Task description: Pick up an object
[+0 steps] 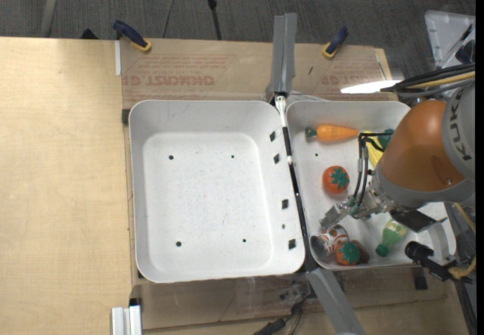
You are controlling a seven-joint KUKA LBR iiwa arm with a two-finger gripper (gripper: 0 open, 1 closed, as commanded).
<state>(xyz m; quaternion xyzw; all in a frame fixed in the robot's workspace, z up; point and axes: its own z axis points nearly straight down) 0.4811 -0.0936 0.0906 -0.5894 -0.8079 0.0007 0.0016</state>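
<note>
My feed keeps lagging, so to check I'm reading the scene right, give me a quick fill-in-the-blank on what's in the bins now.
1. The carrot lies in the ____ bin as the camera sees it.
2. The strawberry-like toy is mainly ____ in colour.
3. The gripper hangs over the same bin as the ____ bottle.
4. The arm reaches in from the camera's ____.

Missing words: right; red; green; right

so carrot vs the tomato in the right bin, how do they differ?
The carrot is long, thin and orange, lying flat near the far wall; the tomato is round, red with a green top, nearer mid-bin. Both are toy food in the right bin, apart from the gripper.
</note>
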